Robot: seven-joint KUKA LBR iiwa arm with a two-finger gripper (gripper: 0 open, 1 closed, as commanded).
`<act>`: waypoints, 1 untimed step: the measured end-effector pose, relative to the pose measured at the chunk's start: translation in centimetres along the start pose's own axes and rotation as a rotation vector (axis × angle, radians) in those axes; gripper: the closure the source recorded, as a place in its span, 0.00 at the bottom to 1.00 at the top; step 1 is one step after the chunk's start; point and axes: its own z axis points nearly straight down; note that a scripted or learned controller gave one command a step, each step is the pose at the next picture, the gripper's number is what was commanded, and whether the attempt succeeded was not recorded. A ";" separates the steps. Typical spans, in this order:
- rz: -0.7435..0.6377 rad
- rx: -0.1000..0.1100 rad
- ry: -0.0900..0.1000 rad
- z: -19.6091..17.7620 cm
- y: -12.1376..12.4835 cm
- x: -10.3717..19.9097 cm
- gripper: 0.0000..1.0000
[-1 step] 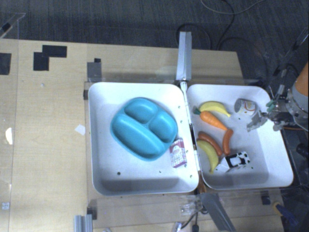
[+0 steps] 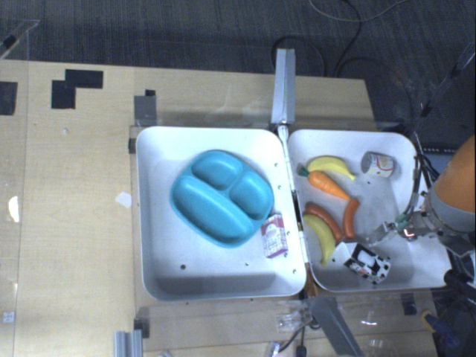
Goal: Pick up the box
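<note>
The gripper hung low in the near part of the right bin, whether clenched or released I could not tell. The box lay in the left bin, beside the blue plate. Farther back lay a carrot and a banana.

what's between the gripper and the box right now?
In the camera view, a yellow banana, a red sausage and the bins' divider wall lie between the gripper, in the right bin, and the box, in the left bin.
</note>
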 end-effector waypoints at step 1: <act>-0.059 -0.006 0.000 1.3 0.2 -0.7 0.00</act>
